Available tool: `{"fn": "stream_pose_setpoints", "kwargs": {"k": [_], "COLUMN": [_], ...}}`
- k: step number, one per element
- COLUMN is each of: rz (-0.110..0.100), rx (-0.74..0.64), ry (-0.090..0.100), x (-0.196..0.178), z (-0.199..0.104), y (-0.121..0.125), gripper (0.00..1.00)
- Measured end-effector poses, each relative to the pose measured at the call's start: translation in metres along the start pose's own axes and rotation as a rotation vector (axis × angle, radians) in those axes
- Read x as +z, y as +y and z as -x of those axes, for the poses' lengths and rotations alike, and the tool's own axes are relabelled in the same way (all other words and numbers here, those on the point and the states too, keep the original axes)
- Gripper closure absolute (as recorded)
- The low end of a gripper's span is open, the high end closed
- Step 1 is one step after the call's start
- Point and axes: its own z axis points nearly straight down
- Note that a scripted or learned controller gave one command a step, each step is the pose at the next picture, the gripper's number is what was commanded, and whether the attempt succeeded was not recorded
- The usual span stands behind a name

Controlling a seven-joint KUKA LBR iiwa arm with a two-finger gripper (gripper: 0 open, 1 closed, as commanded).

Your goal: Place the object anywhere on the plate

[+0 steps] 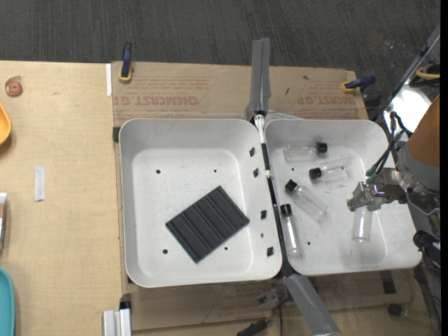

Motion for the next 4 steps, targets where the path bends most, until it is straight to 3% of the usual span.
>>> {"fn": "stream_pose_setpoints", "kwargs": {"k": [1, 2, 3, 4], "rz": [-0.003, -0.003, -0.003, -0.002], "rx": [-0.145, -0.152, -0.180, -0.284], "ry": [0.001, -0.001, -0.002, -0.002], "x": [0.014, 0.014, 0.014, 0.014], "z": [-0.060, -0.136, -0.195, -0.228], "y": [-0.003, 0.040, 0.041, 0.074], "gripper": [1.00, 1.00, 1.00, 1.00]}}
